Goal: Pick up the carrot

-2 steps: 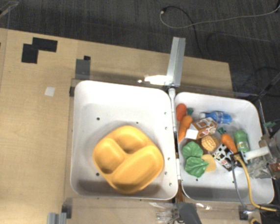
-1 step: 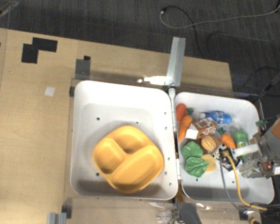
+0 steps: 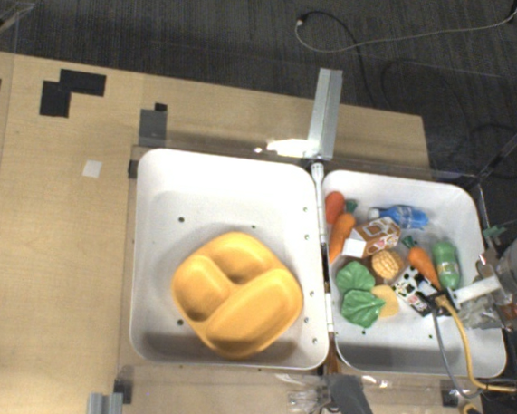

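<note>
You are at the approach: the hand (image 3: 501, 310) is right of the carrot (image 3: 423, 265). Spread or not, I cannot tell. Next, lower it over the carrot.

Two bins (image 3: 169, 193) (image 3: 463, 212), two carrots (image 3: 339, 237) (image 3: 422, 264), one yellow tray (image 3: 237, 292), one green bottle (image 3: 445, 263).

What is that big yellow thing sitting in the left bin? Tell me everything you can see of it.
The yellow dish is a large, rounded piece in orange-yellow, smooth and slightly glossy like moulded plastic. Creases split it into three bulging lobes. It lies flat on the floor of the left bin, toward the near wall and right of centre. Nothing else touches it. Its right edge comes close to the wall between the bins; contact there cannot be told, nor whether it lies upside down.
</note>
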Robot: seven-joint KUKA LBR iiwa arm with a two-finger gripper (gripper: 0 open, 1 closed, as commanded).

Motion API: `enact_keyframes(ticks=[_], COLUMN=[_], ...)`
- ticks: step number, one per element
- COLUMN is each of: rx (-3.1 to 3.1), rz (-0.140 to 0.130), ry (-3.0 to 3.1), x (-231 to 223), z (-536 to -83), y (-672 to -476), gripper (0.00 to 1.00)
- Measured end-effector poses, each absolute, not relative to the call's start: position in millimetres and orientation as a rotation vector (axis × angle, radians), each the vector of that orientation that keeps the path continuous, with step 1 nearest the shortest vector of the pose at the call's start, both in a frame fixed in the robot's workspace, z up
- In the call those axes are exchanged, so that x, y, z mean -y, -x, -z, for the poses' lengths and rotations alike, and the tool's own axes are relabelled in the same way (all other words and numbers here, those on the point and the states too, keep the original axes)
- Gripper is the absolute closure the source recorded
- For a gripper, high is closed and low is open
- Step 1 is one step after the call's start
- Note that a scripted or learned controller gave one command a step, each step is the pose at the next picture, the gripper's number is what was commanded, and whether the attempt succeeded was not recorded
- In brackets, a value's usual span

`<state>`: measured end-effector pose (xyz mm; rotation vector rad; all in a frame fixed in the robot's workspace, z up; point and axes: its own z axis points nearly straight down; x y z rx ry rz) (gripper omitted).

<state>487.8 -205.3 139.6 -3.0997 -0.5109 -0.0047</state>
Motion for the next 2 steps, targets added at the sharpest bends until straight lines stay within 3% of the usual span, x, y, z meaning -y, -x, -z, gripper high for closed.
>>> enact_keyframes(ticks=[1,2], rx=[0.327,0.345], rz=[0.004,0.006], ry=[3.124,3.124], x=[187.6,204.8], z=[-143.8,-241.2], y=[-573.4,-588.8], gripper=[1.0,1.0])
